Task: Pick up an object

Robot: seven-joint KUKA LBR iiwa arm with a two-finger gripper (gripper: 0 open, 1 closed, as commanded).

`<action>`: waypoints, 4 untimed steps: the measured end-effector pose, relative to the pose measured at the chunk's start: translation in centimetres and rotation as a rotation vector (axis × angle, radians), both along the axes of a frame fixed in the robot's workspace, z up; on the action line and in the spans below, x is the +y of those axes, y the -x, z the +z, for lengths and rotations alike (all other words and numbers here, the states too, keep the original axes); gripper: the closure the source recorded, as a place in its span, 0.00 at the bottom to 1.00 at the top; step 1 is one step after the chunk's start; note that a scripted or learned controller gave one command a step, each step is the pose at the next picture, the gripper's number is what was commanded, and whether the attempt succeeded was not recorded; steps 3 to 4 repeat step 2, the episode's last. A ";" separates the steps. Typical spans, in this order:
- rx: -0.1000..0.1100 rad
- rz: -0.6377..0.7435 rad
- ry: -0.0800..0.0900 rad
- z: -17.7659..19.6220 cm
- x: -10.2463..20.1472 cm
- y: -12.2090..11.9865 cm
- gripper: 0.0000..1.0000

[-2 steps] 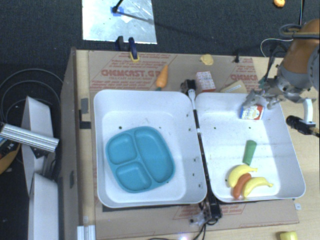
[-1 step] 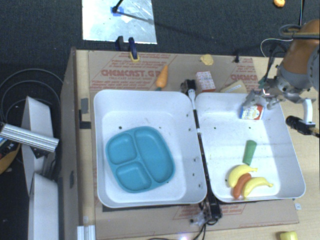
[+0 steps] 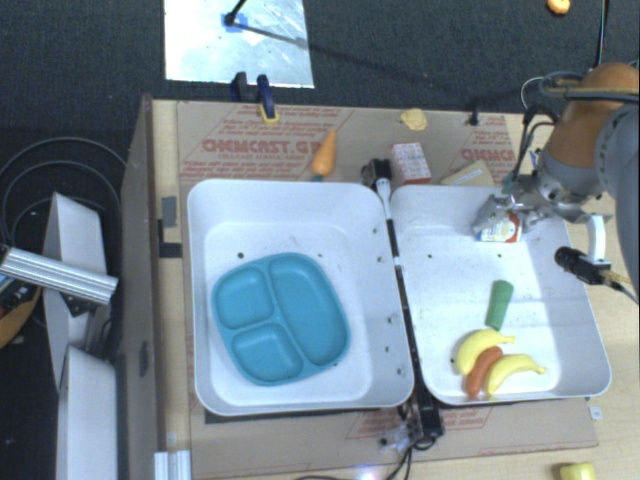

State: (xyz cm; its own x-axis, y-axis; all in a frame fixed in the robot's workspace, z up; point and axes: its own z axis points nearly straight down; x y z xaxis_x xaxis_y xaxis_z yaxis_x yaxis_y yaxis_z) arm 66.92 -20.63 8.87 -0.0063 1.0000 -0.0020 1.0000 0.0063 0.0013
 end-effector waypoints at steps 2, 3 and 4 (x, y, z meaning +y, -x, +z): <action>-0.004 0.003 -0.003 6.1 6.7 -0.1 1.00; -0.004 0.003 -0.003 6.1 6.7 -0.1 1.00; -0.004 0.003 -0.003 6.1 6.7 -0.1 1.00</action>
